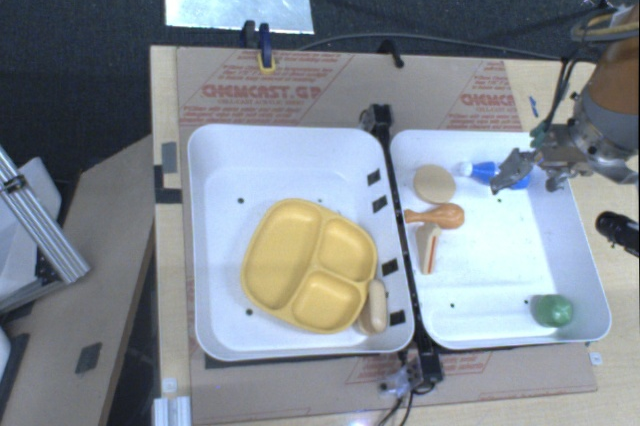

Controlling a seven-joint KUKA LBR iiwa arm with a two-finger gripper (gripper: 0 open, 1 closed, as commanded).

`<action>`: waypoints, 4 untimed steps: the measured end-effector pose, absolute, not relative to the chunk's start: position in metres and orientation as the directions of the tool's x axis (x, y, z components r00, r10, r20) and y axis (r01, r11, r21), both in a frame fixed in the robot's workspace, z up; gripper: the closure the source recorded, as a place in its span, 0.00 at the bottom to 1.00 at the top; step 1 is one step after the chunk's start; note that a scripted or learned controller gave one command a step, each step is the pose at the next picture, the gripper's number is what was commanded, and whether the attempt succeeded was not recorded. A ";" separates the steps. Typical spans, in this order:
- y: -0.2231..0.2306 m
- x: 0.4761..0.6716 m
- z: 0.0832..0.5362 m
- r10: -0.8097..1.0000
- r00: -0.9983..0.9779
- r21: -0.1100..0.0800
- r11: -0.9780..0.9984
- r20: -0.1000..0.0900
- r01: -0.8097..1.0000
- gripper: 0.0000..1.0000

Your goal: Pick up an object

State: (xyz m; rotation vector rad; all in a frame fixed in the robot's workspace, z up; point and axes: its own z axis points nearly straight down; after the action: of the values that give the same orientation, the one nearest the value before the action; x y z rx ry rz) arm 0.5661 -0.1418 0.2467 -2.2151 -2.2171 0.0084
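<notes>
Arm: you see it enter at the right edge of the frame, wrist angled left over the right bin [585, 244].
Pincer [528, 170]: fingers spread wide, gripping nothing, above the bin's upper right.
Blue object [482, 171]: just left of the pincer.
Green ball [552, 310]: bin's lower right corner.

Two white bins on a bench, arm over the right one

The yellow tray [310, 266] fills the left bin [215, 164]. In the right bin [585, 249], the gripper [532, 170] hangs near the far edge beside a blue bottle [482, 171]; a green ball [551, 310] sits in the near right corner.
</notes>
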 end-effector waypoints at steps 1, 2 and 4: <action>-0.142 0.568 0.252 1.000 -0.003 0.001 0.003 0.000 1.000 0.00; -0.138 0.567 0.190 1.000 -0.002 -0.003 0.002 0.001 1.000 0.00; -0.143 0.573 0.082 1.000 -0.002 -0.003 0.002 0.001 1.000 0.00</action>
State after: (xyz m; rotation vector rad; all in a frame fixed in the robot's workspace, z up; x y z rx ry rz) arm 0.5732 -0.1430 0.0818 -2.2179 -2.2213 0.0020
